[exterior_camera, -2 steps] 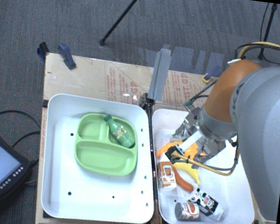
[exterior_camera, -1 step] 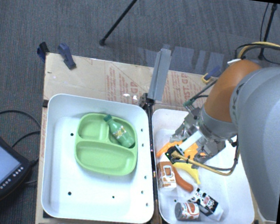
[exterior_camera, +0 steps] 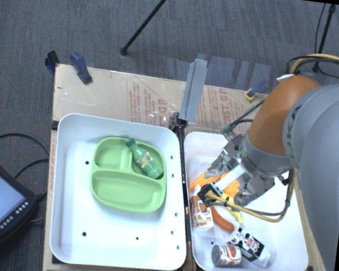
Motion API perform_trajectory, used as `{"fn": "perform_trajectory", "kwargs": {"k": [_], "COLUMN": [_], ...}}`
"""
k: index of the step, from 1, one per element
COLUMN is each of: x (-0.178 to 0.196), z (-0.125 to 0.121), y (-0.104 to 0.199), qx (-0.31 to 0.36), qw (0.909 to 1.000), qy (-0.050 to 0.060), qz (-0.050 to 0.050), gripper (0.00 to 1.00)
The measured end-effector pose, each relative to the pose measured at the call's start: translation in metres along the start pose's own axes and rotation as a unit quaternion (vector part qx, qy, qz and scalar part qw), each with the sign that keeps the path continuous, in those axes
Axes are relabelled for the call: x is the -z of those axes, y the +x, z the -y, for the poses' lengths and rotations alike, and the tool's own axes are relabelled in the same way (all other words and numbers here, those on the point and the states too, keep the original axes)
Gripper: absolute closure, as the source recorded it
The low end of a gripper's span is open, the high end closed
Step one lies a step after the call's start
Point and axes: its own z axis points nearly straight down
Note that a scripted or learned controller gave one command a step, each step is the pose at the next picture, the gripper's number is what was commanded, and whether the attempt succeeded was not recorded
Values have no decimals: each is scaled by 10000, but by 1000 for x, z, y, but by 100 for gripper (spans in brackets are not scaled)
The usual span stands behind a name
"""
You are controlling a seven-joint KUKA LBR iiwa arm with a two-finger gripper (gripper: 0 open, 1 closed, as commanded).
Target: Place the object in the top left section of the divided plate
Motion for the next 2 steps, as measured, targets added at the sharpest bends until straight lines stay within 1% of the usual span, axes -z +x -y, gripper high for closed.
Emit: {"fn": "perform_trajectory", "kwargs": {"k": [1,2], "x": [-28,-128], "z": [-86,-82], "y": [51,-8], "qx": [-1953,-1994], "qw": [9807,9799], "qy": [-9,5], "qz": [-9,-8], "gripper": [0,0]}}
